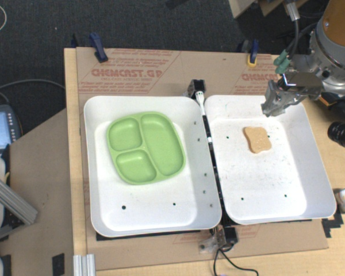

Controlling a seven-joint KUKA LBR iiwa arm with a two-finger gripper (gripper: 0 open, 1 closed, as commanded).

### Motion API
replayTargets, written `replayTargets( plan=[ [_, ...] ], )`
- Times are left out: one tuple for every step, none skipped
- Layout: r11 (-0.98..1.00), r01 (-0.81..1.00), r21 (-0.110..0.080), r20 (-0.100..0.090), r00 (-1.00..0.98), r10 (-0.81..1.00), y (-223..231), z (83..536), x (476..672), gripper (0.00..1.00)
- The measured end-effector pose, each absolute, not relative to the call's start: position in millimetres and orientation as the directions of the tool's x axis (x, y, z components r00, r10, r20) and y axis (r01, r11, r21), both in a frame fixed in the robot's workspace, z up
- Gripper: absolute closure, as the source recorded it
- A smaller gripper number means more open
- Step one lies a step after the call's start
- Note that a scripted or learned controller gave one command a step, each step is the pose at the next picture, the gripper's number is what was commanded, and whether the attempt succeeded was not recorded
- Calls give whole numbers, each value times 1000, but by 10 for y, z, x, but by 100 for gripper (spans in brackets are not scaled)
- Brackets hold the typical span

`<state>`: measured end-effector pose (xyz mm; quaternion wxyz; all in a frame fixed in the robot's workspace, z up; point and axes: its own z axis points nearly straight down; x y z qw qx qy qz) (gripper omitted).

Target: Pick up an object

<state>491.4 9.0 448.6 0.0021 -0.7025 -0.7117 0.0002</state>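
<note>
A tan slice of toy bread [257, 139] lies flat in the right bin [287, 177], toward its far side. My gripper [274, 107] hangs over the far right part of that bin, just above and to the right of the bread, apart from it. Nothing shows between its fingers. A green divided plate [145, 148] rests in the left bin [103, 200].
The two white bins sit side by side on a brown board, joined by a black hinge strip [209, 148]. Blue and yellow clamps [98, 46] hold the board's far edge. Cables and the arm's grey wrist [328, 56] crowd the upper right.
</note>
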Motion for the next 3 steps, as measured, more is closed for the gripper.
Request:
replayTargets(
  plan=[
    [-1,1000,-7,0,1,1000,89,3991,4785,100],
    [-6,1000,-6,-1,6,1000,-414,3531,4788,100],
    [3,1000,5,0,-3,1000,-106,3922,4798,100]
  ],
)
